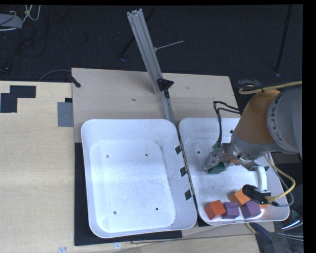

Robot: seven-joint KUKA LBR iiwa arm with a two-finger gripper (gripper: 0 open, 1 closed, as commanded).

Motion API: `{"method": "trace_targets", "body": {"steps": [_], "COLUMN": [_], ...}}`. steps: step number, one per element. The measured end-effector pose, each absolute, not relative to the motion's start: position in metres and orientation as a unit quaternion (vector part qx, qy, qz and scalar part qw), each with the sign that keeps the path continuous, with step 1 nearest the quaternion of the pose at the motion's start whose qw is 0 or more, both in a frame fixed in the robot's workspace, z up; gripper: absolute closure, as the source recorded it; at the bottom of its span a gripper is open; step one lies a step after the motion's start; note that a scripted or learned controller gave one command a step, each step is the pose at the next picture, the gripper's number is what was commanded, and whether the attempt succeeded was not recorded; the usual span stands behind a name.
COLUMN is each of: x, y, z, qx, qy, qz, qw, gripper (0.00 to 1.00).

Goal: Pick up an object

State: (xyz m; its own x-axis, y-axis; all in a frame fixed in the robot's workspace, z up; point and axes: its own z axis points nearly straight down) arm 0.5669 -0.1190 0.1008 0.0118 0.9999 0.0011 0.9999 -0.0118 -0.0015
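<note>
The gripper (pixel 215 165) hangs low in the right bin (pixel 197 136) (finger state untellable), blocks (pixel 232 206) clustered at the near edge, so a descent here might close on nothing.

A light wood desk (pixel 34 163) fills the 9 o'clock side. It has dark cut-out shapes (pixel 17 96) and a grey square (pixel 64 113) near its far edge. A tan board (pixel 123 96) lies under the far side of the bins. A long silver metal bar (pixel 148 57) leans from 12 o'clock down toward the middle, with a black clip (pixel 164 84) on it. The floor (pixel 74 34) at the top is dark, with wires (pixel 29 12) lying on it at 11 o'clock.
</note>
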Motion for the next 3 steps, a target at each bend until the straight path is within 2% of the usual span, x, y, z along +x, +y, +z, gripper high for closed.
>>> {"method": "trace_targets", "body": {"steps": [1,2,3], "x": [0.58,0.536,0.601], "y": [-0.055,-0.002,0.05], "z": [0.195,0.25,0.234], "qx": [-0.705,-0.705,-0.705], "qy": [-0.709,-0.709,-0.709], "qz": [-0.0024,-0.0011,0.0002], "qw": [-0.001,0.001,0.001], "gripper": [1.0,1.0,1.0]}}
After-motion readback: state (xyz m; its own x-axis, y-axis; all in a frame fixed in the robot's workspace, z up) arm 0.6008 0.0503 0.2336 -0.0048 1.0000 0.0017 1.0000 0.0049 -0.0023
